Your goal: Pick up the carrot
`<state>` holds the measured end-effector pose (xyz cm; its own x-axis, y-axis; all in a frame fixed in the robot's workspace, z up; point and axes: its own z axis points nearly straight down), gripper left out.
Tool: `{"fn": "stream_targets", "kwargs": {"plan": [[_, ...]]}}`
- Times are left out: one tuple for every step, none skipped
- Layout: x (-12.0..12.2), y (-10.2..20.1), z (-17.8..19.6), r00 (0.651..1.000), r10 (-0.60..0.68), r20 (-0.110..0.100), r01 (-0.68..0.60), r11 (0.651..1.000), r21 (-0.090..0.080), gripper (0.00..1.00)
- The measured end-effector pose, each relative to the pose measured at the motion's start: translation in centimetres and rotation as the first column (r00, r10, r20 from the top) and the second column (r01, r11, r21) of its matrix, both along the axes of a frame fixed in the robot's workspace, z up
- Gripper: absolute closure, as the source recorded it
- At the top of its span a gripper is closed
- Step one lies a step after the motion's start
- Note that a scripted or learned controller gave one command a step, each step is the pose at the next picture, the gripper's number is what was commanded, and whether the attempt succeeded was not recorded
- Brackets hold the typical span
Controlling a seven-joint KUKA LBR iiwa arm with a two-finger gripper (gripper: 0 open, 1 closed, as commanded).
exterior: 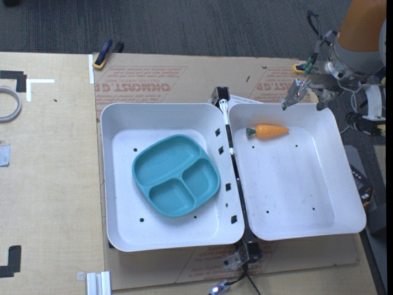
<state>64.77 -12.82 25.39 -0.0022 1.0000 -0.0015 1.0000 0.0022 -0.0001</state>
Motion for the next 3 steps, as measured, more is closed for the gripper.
{"fn": "stream_targets", "kwargs": {"plan": [[1.1, 5.0, -6.2, 1.000, -0.001, -0.001, 0.001, 1.000, 0.001, 0.00], [1.1, 0.5, 1.4, 1.000, -0.003, 0.001, 0.003, 1.000, 0.000, 0.00], [-0.5, 2.4, 0.5, 1.000, -0.001, 0.000, 0.001, 1.000, 0.000, 0.00]]}}
